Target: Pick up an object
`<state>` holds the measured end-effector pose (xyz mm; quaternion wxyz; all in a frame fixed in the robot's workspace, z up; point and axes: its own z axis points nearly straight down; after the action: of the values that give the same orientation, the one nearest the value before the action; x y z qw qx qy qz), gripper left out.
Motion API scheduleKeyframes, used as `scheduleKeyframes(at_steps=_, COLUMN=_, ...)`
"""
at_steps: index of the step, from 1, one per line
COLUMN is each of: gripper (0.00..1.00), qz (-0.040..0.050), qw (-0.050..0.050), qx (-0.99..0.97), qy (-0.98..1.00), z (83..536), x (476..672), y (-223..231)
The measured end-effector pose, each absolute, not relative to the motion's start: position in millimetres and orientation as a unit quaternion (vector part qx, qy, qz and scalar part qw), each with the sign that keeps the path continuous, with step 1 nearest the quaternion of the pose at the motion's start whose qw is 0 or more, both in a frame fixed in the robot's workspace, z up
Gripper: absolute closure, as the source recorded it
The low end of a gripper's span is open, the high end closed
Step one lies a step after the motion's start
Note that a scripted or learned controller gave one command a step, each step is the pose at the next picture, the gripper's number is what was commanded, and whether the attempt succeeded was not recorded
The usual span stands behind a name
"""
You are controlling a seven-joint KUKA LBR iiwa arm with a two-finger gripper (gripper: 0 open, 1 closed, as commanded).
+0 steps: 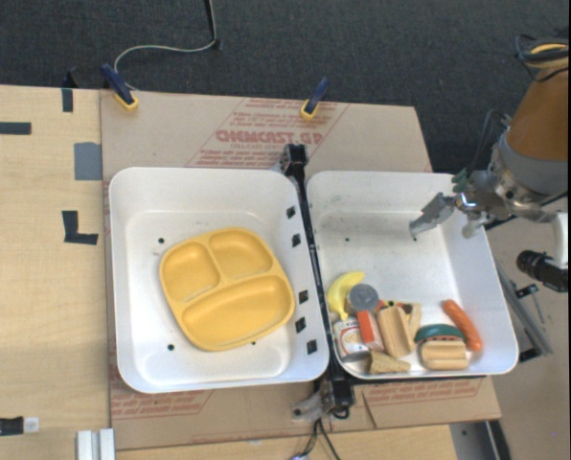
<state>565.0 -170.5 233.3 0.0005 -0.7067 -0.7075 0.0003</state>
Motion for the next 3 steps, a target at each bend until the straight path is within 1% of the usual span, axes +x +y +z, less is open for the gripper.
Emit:
scheduleKeyframes(at_steps=1, gripper=0.0, qz=-0.0009, qw=-0.001, qx=-0.707, qy=-0.707, z=86.6, x=571.4, y=-178.8)
scheduleKeyframes(at_steps=2, gripper=0.0, qz=-0.0004, qw=-0.001, qx=-0.707, qy=-0.707, z=85.9, x=488.2, y=-147.5)
scheduleKeyframes(at_steps=3, gripper=1.0, qz=-0.001, qw=-0.003, qx=-0.708, qy=-0.707, z=96.0, x=489.4, y=-148.4)
